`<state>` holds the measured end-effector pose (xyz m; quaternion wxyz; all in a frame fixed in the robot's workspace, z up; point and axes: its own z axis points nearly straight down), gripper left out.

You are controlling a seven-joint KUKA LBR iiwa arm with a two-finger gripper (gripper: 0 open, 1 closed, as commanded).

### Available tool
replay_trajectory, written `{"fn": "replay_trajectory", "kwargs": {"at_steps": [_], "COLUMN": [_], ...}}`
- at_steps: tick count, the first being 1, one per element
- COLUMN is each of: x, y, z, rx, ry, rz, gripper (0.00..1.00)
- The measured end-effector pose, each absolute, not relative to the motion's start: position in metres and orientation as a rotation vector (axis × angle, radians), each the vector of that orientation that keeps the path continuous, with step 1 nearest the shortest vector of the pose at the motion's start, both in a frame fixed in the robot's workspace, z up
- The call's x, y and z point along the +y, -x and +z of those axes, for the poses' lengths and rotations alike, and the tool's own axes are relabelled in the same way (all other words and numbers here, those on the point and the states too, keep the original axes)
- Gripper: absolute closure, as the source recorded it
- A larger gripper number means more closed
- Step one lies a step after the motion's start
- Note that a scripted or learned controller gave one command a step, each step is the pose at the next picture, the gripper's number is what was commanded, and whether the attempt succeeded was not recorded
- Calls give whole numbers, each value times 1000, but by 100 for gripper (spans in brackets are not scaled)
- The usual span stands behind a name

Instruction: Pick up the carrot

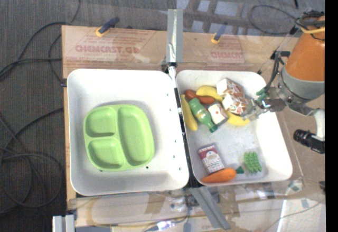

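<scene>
The carrot (219, 175) lies at the near edge of the right bin (274, 141), just below the small red carton (210, 158). The gripper (257, 107) sits well above the carton, beside the banana (237, 120); whether its jaws are apart is unclear.

Tray (119, 137) — glossy green plastic

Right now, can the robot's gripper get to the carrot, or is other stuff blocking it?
Probably yes. The carrot lies in the open by the right bin's near wall, nothing on top of it. The red box sits close beside it, and the gripper hovers farther back by the food pile.
</scene>
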<state>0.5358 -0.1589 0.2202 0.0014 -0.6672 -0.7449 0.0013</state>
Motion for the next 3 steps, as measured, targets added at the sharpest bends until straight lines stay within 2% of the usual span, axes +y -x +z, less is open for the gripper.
{"fn": "replay_trajectory", "kwargs": {"at_steps": [1,2,3], "x": [-146,-110,-60], "y": [-484,-488,-535], "z": [129,95,183], "rx": [-2845,-2944,-2956], "ry": [1324,1145,1063], "rz": [-1,4,-1], "gripper": [100,100,100]}}
